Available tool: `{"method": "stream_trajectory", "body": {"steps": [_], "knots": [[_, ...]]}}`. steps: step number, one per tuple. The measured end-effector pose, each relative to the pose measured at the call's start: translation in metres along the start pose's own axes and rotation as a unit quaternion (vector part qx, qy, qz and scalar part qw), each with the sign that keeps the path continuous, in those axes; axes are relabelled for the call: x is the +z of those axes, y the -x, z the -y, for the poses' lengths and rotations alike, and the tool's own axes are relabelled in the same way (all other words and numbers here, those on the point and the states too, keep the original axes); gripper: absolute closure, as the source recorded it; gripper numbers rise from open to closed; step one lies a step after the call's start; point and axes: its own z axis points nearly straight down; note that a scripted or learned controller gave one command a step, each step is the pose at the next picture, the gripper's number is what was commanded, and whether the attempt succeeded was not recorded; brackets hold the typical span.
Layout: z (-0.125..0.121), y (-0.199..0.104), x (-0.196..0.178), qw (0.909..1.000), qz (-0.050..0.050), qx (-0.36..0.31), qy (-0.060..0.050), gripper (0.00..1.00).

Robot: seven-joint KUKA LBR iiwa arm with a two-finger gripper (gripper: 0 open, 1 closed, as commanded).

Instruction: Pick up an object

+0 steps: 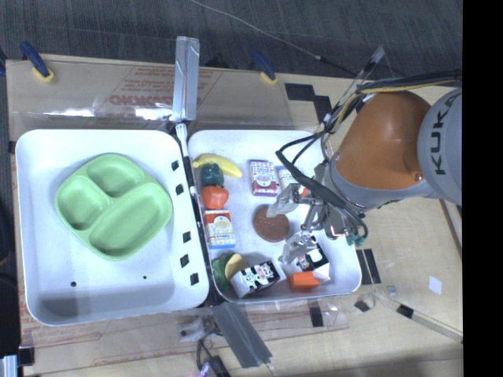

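Down in the right bin (236, 141), my gripper (297, 225) hangs over the clutter, and my grey arm with its orange band (385, 144) comes in from the right side. I cannot tell how my jaws stand; the metal parts and cables blur together over the items.

I will use the brown round disc (271, 225) as my mark. My gripper sits just beside it, on its right, with one metal part touching or overlapping its upper right edge; which, I cannot tell. Nothing shows between my fingers.

Above the disc stands a small red-and-white carton (262, 177). To its left, along the bin's left wall, lie a banana (215, 164), a dark green-topped piece (212, 176), an orange-red piece (215, 197) and a small labelled box (221, 228), in a line from top to bottom. Below the disc lies a black-and-white carton (259, 276), with a green and yellow item (229, 265) to its left. Below and right of the disc sit an orange block (303, 280) and another black-and-white carton (315, 259).

Well left of the disc, in the left bin (47, 289), rests a green divided plate (114, 204).
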Motion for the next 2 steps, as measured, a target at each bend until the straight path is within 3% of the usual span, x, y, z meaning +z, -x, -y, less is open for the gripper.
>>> {"method": "stream_trajectory", "body": {"steps": [1, 2], "knots": [[-0.024, 0.014, 0.107, 0.9983, 0.005, 0.058, 0.0, 0.0], [-0.048, 0.081, 0.108, 0.9779, 0.001, 0.209, 0.001, 0.0]]}}
